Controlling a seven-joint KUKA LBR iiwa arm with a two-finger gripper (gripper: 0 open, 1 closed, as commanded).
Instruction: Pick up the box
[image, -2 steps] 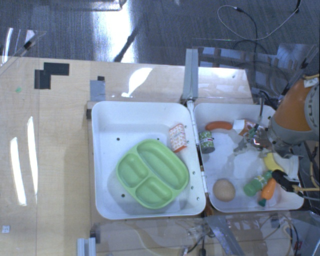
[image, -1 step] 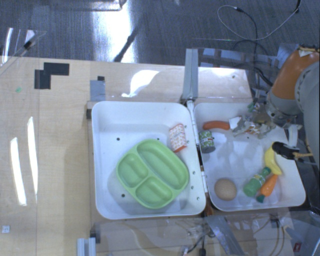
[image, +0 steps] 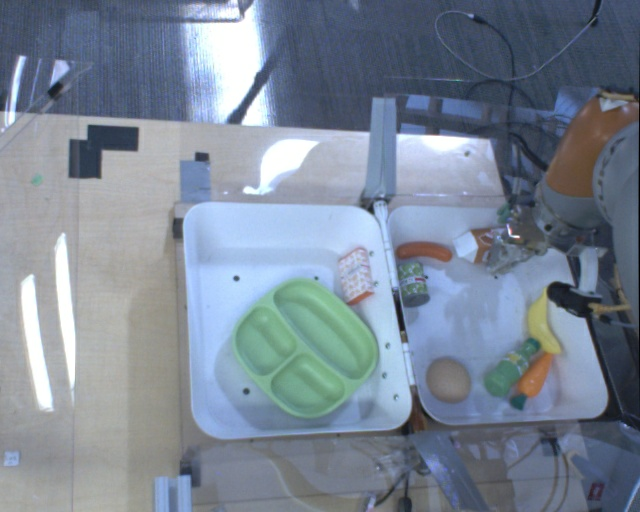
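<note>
Camera view, hidden and unclear parts first. The arm enters from the right and is cut off by the frame edge, so just its grey casing and orange band are visible. The gripper sits low over the back of the right bin. Glare and clutter mask its tip, so I cannot tell whether it is open or closed. Just beside it, on its left, lies a small white-and-brown item, too blurred to identify. I cannot tell whether the two touch.

The box is in the left bin, well apart from the gripper. It is a small carton printed in red and white, standing tilted against the wall shared with the right bin. Its lower edge lies near the rim of the green plate.

Materials and shapes:
- Both bins are shallow, glossy white plastic with rounded corners.
- The green plate is matt plastic, rounded, and divided into three compartments.
- The right bin holds a smooth sausage, a short can, a round tan egg-shaped item, a curved yellow banana, a green bottle and an orange carrot.
- The bottle and the carrot touch.
- The bench is pale wood grain.
</note>
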